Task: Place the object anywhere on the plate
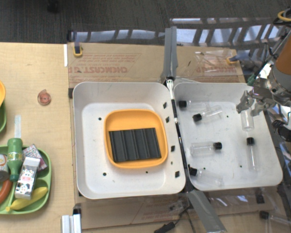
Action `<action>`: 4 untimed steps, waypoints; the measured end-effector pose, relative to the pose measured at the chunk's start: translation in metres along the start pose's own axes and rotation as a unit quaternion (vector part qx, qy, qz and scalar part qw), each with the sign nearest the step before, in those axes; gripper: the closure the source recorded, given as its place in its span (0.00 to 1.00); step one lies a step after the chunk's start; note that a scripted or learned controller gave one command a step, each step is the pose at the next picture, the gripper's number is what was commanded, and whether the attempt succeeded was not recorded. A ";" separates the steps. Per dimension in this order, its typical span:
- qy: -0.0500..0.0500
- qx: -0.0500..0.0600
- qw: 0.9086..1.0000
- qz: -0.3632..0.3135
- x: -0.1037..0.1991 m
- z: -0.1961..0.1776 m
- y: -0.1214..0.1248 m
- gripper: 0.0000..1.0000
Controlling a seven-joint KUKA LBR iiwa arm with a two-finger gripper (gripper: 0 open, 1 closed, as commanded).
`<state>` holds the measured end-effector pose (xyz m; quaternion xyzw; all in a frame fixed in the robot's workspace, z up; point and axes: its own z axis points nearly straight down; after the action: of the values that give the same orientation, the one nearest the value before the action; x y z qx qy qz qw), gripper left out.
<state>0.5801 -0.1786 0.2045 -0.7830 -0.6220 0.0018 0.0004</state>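
Looking down at the gripper (251, 103) over the right side of the right bin (277, 178), under the arm's orange band (287, 62). Cannot tell if clenched or released, because too small and blurred there. Seeing one clear vial (247, 121) just below the gripper, upright or nearly so, maybe touching it; cannot say if grasped. Finding more vials lying flat in the same bin: one with black cap near the far wall (208, 114), one in the middle (203, 149), one thin by the right wall (251, 155). Noting also a loose black cap (182, 103) near the far left corner. Turning to the left bin (87, 178): holds the orange plate (112, 125) in its centre, with a black ridged slab (136, 144) on it. Well apart from the clear vial, with the bin walls between.
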 end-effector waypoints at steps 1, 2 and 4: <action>0.000 -0.001 0.998 -0.064 -0.020 -0.074 0.077 1.00; 0.000 -0.001 0.993 -0.119 -0.022 -0.192 0.086 1.00; 0.000 -0.001 0.966 -0.258 -0.020 -0.097 0.086 0.00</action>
<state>0.6594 -0.2174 0.3013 -0.5957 -0.8032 0.0008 0.0000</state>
